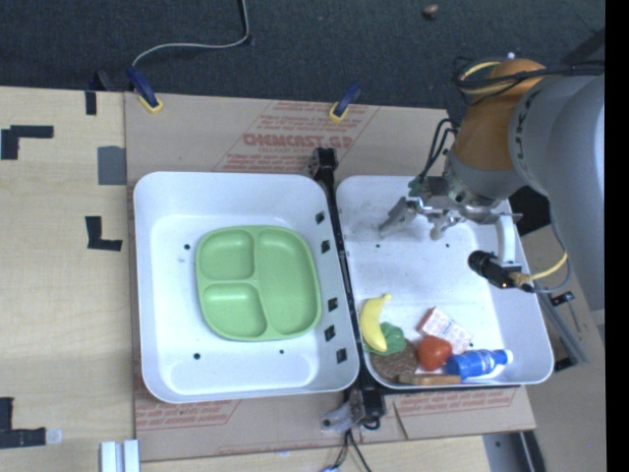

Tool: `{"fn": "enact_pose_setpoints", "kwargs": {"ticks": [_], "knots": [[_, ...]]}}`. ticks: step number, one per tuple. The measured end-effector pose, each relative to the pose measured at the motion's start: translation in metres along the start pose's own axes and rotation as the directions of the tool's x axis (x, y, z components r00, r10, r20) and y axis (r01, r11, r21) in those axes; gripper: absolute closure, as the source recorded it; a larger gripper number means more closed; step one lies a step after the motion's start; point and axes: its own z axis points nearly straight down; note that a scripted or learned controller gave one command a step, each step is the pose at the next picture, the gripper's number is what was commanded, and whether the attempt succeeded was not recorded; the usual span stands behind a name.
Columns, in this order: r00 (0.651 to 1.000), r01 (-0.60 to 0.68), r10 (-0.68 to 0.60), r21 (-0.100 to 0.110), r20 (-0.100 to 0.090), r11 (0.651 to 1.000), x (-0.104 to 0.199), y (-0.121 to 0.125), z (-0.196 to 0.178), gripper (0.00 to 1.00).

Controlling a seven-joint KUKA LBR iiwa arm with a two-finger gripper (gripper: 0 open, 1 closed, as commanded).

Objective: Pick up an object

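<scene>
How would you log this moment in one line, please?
tool open, holding nothing | over right bin far end | banana untouched | green plate left bin

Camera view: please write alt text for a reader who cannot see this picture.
A grey robot arm's gripper, fingers spread open and holding nothing, hangs over the far end of the right white bin, whose near end holds a banana, a blue bottle and other small items. The left bin holds a green divided plate.

Smooth, slightly glossy white plastic for both bins [157, 293]. Matt green plastic on the divided tray [258, 281]. Glossy yellow plastic banana [373, 323] and shiny blue bottle [479, 363] at the right bin's near edge. Matt brown printed cardboard [265, 136] beneath, pale wood-grain bench [49, 293] at left.
</scene>
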Motion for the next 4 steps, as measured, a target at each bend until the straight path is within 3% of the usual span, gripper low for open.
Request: {"fn": "enact_pose_setpoints", "kwargs": {"ticks": [1, 2, 3, 4], "knots": [[1.000, 0.000, 0.000, -0.004, 0.002, 1.000, 0.013, 0.010, 0.041, 0.00], [1.000, 0.001, -0.001, -0.006, 0.000, 1.000, 0.029, 0.041, 0.042, 0.00], [1.000, 0.001, -0.001, -0.005, 0.002, 1.000, 0.025, 0.027, 0.042, 0.00], [1.000, 0.001, -0.001, -0.005, 0.000, 1.000, 0.027, 0.041, 0.042, 0.00]]}}
